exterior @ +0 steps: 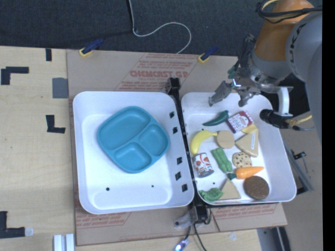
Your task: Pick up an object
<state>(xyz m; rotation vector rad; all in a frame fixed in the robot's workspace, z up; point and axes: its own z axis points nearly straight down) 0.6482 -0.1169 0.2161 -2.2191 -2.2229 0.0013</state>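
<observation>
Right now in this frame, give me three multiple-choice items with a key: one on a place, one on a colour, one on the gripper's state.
1. Where is the divided plate?
A. left bin
B. right bin
C. on the cardboard

2. What colour is the plate?
A. red
B. blue
C. yellow

3. What is the gripper doing?
A. clamping the banana
B. lifting the carrot
C. open over the right bin's far edge, holding nothing

Key: 1 A, it lies inside the left bin. 2 B, it is light blue. 3 C, its fingers are spread, with the banana and carrot lying in the right bin.
</observation>
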